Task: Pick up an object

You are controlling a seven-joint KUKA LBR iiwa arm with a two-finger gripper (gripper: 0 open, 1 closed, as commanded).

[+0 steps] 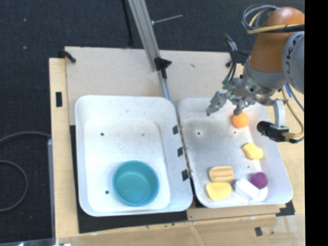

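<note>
The gripper (228, 105) is seen above the far part of the right bin (205, 152), its two fingers spread wide, one finger (216, 103) stretched toward the left and the other (241, 105) pointing down. Nothing is held between them. An orange ball (240, 120) is found directly under the right-hand finger, seemingly touching its tip, and lies outside the open gap. Nearer the camera, a yellow piece (252, 151), a tan block (221, 173), a yellow block (218, 190), a white block (246, 189) and a purple ball (259, 179) are gathered. A blue bowl (135, 182) is placed in the left bin (102, 122).
</note>
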